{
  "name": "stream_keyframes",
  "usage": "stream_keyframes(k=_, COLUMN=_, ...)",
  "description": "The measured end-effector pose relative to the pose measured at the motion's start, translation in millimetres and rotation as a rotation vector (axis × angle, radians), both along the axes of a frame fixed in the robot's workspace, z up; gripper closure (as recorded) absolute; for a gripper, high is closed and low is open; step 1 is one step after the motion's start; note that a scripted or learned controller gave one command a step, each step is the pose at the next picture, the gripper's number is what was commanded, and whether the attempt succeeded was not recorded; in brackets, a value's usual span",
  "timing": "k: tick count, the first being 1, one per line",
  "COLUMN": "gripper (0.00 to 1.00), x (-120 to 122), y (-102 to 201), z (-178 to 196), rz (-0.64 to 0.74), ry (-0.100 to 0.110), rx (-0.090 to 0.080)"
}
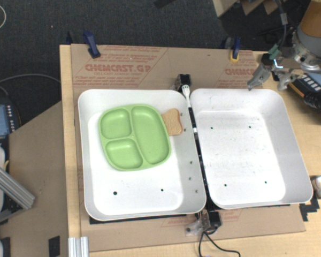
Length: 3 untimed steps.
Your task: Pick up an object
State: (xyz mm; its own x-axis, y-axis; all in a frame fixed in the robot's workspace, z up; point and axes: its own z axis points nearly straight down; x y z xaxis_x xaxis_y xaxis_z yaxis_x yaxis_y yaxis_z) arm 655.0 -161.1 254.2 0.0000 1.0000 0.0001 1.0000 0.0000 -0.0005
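Two things lie in the left bin point(91, 159): a green tray point(135, 137) and a biscuit point(173, 122) touching its edge. The gripper point(265, 71) hangs far off; its opening cannot be told. A grab could snag both.

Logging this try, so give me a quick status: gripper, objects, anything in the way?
Gripper at right bin's far rim, nothing seen held. Green plate and tan cracker in left bin, touching. Nothing blocking them.

**Colours on your bench**

You see a lime-green divided plate point(135, 137) and a tan toast-like slice point(173, 122) in the white left bin point(136, 202); the white right bin point(246, 143) is black-speckled; red lettering marks the brown board point(117, 66).
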Motion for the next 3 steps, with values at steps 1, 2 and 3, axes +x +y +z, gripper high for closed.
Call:
stream_keyframes(k=1, gripper=0.00, x=-36, y=44, z=195, rz=0.005, ry=-0.023, rx=-0.003)
stream_keyframes(k=2, gripper=0.00, x=-106, y=-15, z=290, rz=-0.007, ry=-0.016, rx=-0.007)
stream_keyframes(k=3, gripper=0.00, x=-160, y=103, z=242, rz=0.011, ry=0.006, rx=0.004)
